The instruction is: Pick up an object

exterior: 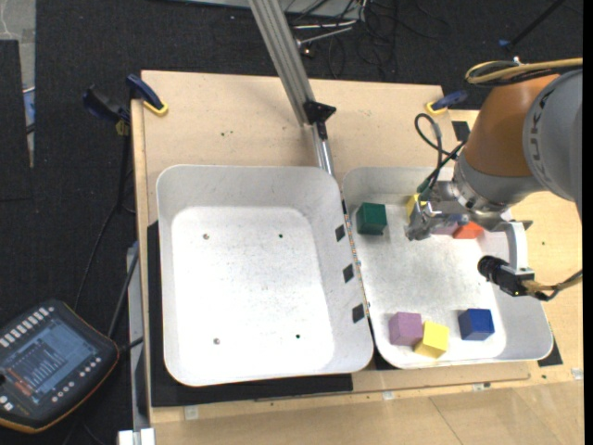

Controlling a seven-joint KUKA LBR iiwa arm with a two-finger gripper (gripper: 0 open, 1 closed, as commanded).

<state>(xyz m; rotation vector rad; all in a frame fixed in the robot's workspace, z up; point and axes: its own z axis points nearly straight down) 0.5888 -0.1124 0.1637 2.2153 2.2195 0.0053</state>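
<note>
Right white bin (519, 346), green block (372, 218) just left of the hand (419, 230), finger state impossible to tell.

**Inspector:** The bench (232, 109) is showing as pale unfinished board, matt, looking like pressed wood. The two bins are reading as white plastic, the left bin (246, 267) carrying fine dark speckling on a dull, scuffed floor, the right bin (445, 276) appearing much the same.

**Clerk:** And the blocks?

**Inspector:** The green block (372, 218), purple block (405, 327), yellow block (432, 338) and blue block (475, 324) are looking smooth and matt; whether foam or plastic, I am not able to tell. The arm (528, 137) is presenting smooth grey casing with a satin orange band catching soft light. The slanting pole (278, 40) is showing as ribbed bare metal, faintly glossy
</note>
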